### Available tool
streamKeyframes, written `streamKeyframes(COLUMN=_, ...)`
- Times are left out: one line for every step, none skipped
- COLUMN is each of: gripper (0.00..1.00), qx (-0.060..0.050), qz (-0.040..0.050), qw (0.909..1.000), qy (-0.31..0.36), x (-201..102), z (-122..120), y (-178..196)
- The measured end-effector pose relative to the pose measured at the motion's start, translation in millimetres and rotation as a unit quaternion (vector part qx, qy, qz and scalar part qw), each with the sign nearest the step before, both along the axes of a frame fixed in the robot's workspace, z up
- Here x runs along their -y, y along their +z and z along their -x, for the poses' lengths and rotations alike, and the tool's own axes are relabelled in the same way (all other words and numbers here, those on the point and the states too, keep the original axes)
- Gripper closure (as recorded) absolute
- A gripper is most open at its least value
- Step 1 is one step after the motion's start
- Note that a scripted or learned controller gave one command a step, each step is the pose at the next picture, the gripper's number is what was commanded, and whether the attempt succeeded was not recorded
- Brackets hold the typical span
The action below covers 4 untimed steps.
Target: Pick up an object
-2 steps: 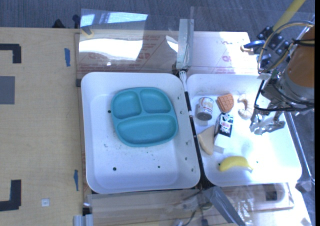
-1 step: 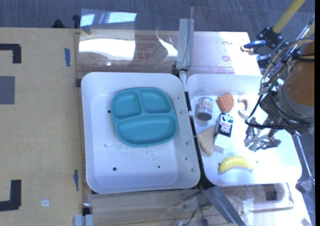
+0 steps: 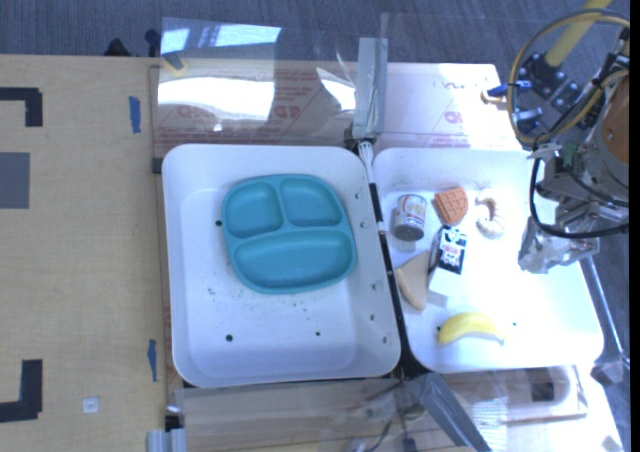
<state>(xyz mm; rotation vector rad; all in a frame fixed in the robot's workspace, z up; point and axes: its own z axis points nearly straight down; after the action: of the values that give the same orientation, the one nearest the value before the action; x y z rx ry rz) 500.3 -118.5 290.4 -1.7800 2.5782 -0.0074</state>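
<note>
The right bin holds a metal can, an orange waffle-patterned piece, a small pale curved item, a black-and-white carton, a tan wedge and a yellow banana. My gripper hangs over the right side of this bin, to the right of the carton and above the banana. Nothing shows between its fingers.
The left bin holds a teal divided plate. A clear plastic panel stands behind the bins, with a metal divider post between them. Cables loop around the arm at the right. A wooden bench top lies to the left.
</note>
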Motion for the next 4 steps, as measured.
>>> streamKeyframes(gripper=1.0, qx=0.0, qz=0.002, qw=0.9678, qy=0.252, x=5.1, z=18.6, y=30.0)
streamKeyframes(gripper=1.0, qx=-0.004, qz=0.0009, qw=0.8517, qy=0.524, x=-15.8, z=20.2, y=-56.2)
streamKeyframes(gripper=1.0, qx=-0.001, qz=0.0006, qw=0.9352, qy=0.354, x=-102.3, z=-2.5, y=-42.6)
streamKeyframes(gripper=1.0, qx=-0.001, qz=0.0023, qw=0.8489, qy=0.529, x=-141.0, z=19.6, y=-16.5)
